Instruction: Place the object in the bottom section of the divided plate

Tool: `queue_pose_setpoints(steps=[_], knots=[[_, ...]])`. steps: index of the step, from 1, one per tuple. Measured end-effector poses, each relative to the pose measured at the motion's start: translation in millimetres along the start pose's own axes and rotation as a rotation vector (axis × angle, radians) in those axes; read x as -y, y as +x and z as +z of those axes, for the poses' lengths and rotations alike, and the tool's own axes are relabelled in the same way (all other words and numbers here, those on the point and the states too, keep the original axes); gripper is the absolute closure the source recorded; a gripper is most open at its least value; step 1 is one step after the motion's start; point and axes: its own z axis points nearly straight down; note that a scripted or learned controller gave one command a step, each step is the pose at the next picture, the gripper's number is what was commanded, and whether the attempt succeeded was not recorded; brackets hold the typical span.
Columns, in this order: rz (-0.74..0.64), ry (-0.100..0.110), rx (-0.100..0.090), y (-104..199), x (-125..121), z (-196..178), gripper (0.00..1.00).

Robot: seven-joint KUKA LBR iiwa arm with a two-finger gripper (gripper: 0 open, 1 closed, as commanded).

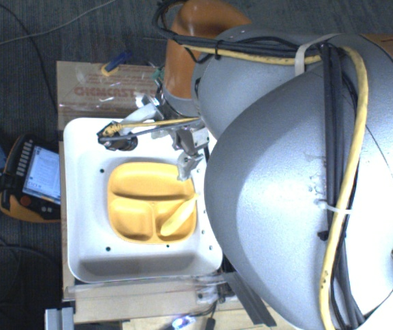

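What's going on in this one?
The grey KUKA arm reaches in from the right. Its gripper hangs over the upper right rim of a yellow divided plastic plate, which sits in a shallow white bin. A pale yellow elongated object lies in the plate's lower right compartment, apart from the gripper.

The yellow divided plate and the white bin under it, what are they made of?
Divided plate: probably moulded plastic, smooth and faintly glossy, with soft rounded ridges. White bin: likely formed plastic too, given its rounded corners and even sheen.
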Motion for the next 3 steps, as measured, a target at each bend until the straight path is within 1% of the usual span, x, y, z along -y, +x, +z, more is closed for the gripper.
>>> queue_pose_setpoints(steps=[1,2,3], knots=[[0.147,0.000,0.000,-49.0,-77.4,-0.1,0.00],[0.144,0.002,0.005,-49.5,-78.0,-7.4,1.00],[0.162,-0.002,0.000,-114.2,-23.8,-5.5,1.00]])
